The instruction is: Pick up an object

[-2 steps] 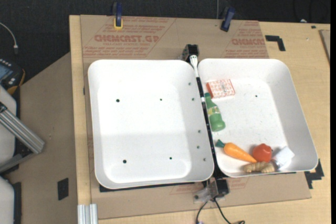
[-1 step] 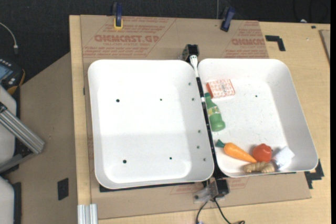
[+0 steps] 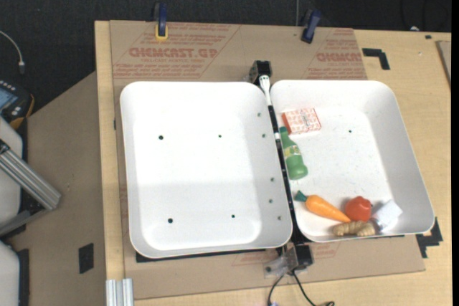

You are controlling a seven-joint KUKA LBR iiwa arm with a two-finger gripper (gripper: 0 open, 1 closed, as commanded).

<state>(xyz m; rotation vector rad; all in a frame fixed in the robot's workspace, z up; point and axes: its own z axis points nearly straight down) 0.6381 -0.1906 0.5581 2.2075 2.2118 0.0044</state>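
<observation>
Bench: brown board printed with red lettering, bearing both bins; two blue clamps grip its far edge.
Left bin: shallow white tray with a few small dark holes in its floor.
Right bin: shallow white tray, touching the left bin along the middle seam; all the objects lie in it.
Green bottle: lies along the right bin's left wall, cap pointing far.
Red-patterned card: flat, just right of the bottle's far end.
Toy carrot: orange with a green top, near-left part of the right bin.
Ginger-like root: tan, against the near wall, just beside the carrot.
Red tomato-like toy: right of the carrot, touching the root.
White block: near-right corner, beside the red toy.
Gripper: nothing here tells its state.
</observation>
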